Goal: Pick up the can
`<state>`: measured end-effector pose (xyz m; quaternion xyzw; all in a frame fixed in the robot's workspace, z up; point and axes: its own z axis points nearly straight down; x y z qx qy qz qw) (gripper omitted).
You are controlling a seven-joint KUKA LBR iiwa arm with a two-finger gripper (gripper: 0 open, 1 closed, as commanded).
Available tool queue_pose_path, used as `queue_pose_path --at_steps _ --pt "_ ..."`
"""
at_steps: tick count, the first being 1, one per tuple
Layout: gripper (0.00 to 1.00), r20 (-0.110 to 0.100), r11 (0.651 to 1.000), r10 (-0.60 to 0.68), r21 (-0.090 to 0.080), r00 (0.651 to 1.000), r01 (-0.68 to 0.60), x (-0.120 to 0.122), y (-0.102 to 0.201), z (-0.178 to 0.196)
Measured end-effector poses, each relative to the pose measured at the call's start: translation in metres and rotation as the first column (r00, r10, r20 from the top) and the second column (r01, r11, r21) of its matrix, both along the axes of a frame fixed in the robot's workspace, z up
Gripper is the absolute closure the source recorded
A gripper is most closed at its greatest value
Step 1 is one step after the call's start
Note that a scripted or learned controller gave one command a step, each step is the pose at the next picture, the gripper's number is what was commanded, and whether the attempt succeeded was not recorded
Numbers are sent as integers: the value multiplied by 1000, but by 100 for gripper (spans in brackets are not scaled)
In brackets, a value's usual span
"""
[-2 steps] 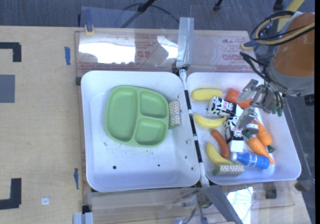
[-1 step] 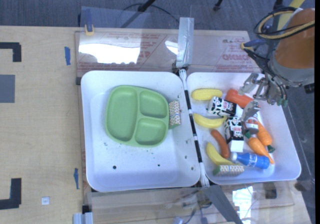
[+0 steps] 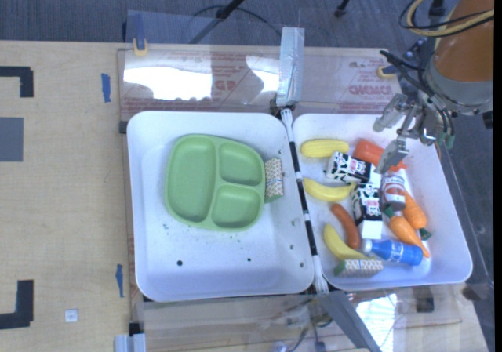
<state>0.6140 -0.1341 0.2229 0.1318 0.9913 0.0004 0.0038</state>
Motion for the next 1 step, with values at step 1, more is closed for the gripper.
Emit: queue_pose_path --at_steps 1 --pt "0 -4 1000 29 1 1000 -29 -15 18 -60"
